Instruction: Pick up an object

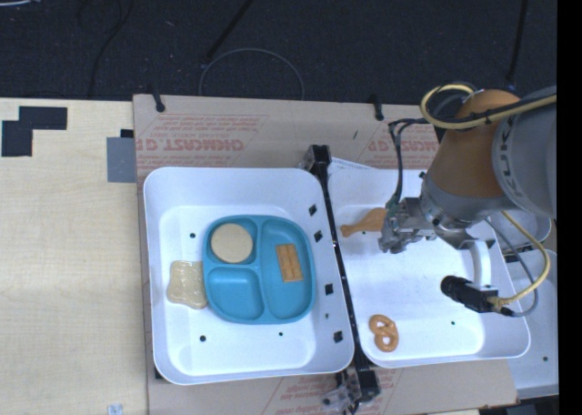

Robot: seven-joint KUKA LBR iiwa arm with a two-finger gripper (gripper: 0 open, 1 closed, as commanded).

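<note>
My gripper [393, 238] hangs over the upper middle of the right bin [427, 349], just right of a tan drumstick-shaped piece [364, 221] that lies near the bin's left wall. A pretzel [384, 332] rests near the right bin's front edge. In the left bin [173, 349] a blue divided tray [245, 299] carries a round cracker [231, 242] and an orange rectangular biscuit [289, 263]. A pale yellow bread-like piece [186, 284] lies beside the tray's left edge.
The arm's orange band and grey body [482, 167] cover the right bin's upper right. A black connector with yellow cable [468, 295] hangs over that bin's right part. A black divider [329, 258] separates the bins.
</note>
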